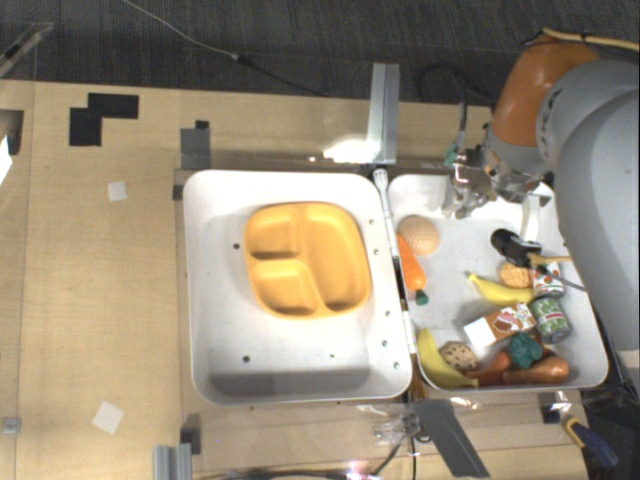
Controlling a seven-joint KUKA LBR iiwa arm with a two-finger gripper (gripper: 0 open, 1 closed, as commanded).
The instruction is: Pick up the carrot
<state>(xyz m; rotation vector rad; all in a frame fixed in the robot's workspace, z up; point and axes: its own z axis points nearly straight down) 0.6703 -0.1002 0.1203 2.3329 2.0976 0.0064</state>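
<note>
Against the right bin's [598,353] left wall, carrot [410,265] (gripper [466,193] seemingly apart).

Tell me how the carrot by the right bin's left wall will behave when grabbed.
The carrot looks like a smooth, tapered toy, so probably stiff and light. Its rounded body may roll or slip out of a pinch. It lies close along the bin wall, which likely leaves little room for a finger on that side.

Light wooden bench [100,298], two shallow white bins side by side, left bin [215,368], right bin [440,193]
</note>
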